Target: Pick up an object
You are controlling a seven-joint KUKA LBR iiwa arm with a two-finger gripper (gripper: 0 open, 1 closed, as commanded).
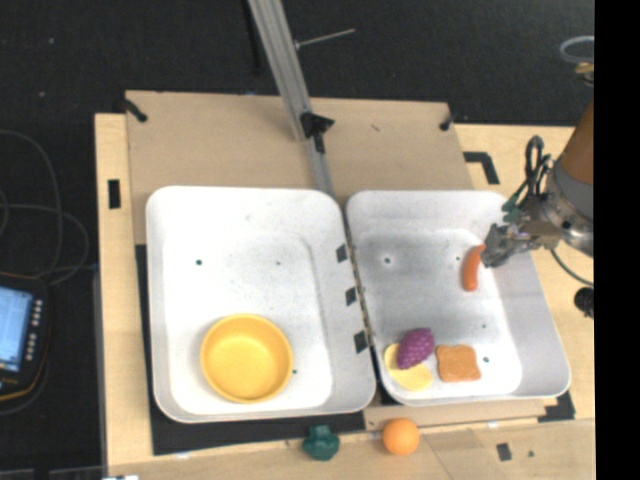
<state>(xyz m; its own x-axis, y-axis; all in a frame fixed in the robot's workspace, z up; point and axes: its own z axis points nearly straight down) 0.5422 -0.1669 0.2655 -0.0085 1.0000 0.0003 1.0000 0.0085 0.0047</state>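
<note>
Nearest the lens, a small orange ball point(400, 436) and a dark green toy point(321, 443) sit on the bench lip at six o'clock, outside both bins.

Just above them, the right bin point(440, 218) holds a purple grape cluster point(415, 346) lying on a pale yellow piece point(411, 373), with a tan toast-like block point(458, 363) just beside them toward the front rim. An orange carrot-shaped piece point(469, 268) lies apart from the others, at about two o'clock in the bin near its right wall. The left bin point(240, 228) carries a yellow bowl point(246, 357) at seven o'clock.

The gripper point(497, 246) reaches in from three o'clock and hangs just beside the carrot-shaped piece, at its upper right end. How far the jaws are parted cannot be told at this size, and nothing can be seen held between them.

That carrot-shaped piece looks the likeliest target, judging by how close the tool sits. The risk is a glancing contact: a tip landing on the rounded end could roll or push it toward nine o'clock rather than trap it. The bin's raised right wall lies close under the wrist, leaving little room on that side, while bare floor from nine to twelve o'clock of the piece offers free space for a lift. The slanted metal rail point(290, 78) at twelve o'clock stands well clear.
</note>
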